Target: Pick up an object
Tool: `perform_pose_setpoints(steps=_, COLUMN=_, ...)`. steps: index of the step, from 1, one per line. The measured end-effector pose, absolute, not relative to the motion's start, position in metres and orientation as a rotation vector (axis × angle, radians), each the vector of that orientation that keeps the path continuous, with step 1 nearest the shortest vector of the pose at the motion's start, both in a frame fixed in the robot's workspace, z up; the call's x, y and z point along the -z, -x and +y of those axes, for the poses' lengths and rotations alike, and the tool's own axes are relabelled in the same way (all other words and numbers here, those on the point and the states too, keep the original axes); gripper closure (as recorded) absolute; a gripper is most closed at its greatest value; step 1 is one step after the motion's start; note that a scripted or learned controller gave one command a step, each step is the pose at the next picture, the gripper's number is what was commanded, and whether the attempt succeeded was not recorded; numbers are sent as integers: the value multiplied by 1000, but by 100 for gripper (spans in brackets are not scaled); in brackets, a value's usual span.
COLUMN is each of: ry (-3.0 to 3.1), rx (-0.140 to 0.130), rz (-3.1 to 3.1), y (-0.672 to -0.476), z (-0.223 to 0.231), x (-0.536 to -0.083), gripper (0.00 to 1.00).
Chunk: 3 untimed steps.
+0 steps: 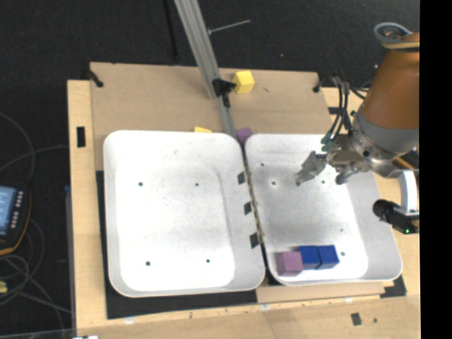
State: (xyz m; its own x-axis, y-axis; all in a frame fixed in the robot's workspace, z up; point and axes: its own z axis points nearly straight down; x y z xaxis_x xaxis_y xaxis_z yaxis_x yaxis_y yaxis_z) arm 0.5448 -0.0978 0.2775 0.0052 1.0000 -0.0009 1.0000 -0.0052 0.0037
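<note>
Camera view, looking down at a slant on both bins.

Progress: nothing is picked up yet, as far as I can judge. The jaws (323, 172) hang over the upper middle of the right bin (367, 210), spread open, with bare white bin floor showing between the two fingers and no object in them. The grasp, the lift and the carry are all left to do.

Candidate objects: a blue block (317, 256) and a purple block (289, 262) lie at the near edge of the right bin, touching or very nearly touching each other, the purple one on the left. Both are well apart from the jaws, toward the front of the bin.

What stands in the way: the two blocks sit tight together and close against the bin's front wall, so I judge there is little room for a finger to drop between them or behind them. A sideways approach risks pushing one into the other.

Surroundings: the left bin (176, 210) holds no blocks that I can see. A yellow block (244, 81) rests on the counter (141, 97) beyond the bins, beside a slanted metal rail (201, 41). A small purple piece (244, 134) and a yellow sliver (203, 129) peek out just behind the bins' far rims. Cables lie on the floor at left.
</note>
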Motion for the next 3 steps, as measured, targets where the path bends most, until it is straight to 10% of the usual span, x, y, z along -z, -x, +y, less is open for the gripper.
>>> perform_pose_setpoints(steps=1, ry=-2219, rx=-5, rz=2211, y=-611, z=-135, x=-314, gripper=0)
perform_pose_setpoints(steps=3, ry=-2217, rx=2, rz=2221, y=-631, z=-181, x=-325, gripper=0)
